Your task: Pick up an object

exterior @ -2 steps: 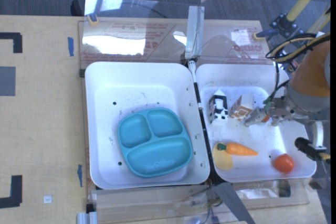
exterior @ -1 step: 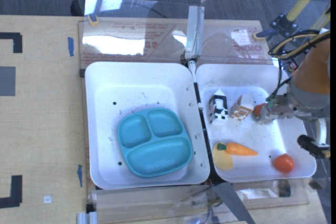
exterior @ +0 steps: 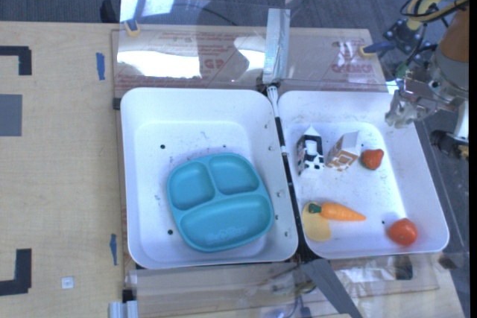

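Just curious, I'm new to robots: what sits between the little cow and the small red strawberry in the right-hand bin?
The camera view shows a small box-shaped toy between the cow and the strawberry.

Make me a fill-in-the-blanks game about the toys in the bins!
1. The blue divided plate lies in the ____ bin.
2. The toy carrot is coloured ____.
3. The toy cow is black and ____.
4. The gripper hovers at the right bin's ____ corner.

Missing words: left; orange; white; upper right
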Robot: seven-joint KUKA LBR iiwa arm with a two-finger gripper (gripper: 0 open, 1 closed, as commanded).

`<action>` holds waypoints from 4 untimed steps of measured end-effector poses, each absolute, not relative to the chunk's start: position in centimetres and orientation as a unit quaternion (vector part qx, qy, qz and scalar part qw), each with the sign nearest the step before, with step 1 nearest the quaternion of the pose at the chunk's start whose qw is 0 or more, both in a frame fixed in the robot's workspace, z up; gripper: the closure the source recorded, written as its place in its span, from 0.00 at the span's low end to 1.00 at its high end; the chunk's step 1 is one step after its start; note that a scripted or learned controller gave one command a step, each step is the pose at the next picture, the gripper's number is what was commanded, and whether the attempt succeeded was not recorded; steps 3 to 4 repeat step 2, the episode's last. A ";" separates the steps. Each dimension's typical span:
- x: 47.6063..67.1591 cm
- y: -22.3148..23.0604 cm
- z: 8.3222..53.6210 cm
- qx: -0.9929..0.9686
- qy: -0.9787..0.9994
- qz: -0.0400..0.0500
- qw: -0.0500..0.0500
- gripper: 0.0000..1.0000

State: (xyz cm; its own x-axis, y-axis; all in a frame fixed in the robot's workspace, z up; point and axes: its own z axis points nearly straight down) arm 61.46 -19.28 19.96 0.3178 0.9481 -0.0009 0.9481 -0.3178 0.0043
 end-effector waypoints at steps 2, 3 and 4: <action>63.8 -4.4 21.6 0.734 0.680 0.001 0.001 1.00; 63.8 -4.4 21.6 0.734 0.680 0.001 0.001 1.00; 63.8 -4.4 21.6 0.734 0.680 0.001 0.001 1.00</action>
